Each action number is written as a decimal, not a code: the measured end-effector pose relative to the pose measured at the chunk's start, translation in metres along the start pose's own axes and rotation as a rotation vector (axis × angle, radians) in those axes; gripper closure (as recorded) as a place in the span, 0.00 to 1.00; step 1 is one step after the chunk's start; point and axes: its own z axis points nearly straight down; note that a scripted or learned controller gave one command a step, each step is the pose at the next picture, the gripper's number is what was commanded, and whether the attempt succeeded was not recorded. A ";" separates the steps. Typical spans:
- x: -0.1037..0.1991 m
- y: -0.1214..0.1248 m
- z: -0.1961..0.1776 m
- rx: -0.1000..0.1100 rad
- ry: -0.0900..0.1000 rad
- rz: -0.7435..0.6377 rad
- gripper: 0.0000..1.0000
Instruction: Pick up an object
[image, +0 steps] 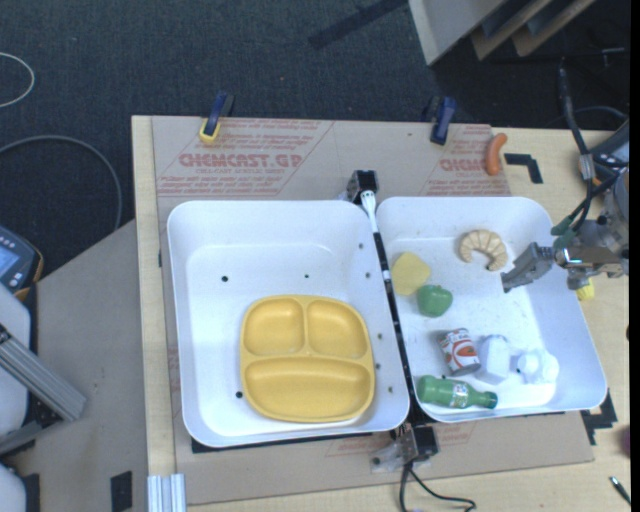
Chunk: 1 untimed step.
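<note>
The right bin (560, 300) holds several objects: a tan croissant (483, 247), a yellow block (410, 272), a green pepper-like piece (434, 300), a red and white can (459, 351), a white lump (495, 358), a white bottle-like piece (537, 367) and a green bottle (455, 393) lying along the front wall. My gripper (518, 272) reaches in from the right, over the bin's right half. It sits just right of and below the croissant, apart from it. I see nothing held in it.
The left bin (200, 250) holds a yellow divided plate (305, 358). An orange sausage-shaped piece (493, 153) lies on the cardboard behind the right bin. Blue clamps (441, 118) hold the board's far edge. A black divider strip (380, 265) runs between the bins.
</note>
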 end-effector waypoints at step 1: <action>0.022 -0.009 0.187 0.035 0.009 0.001 0.00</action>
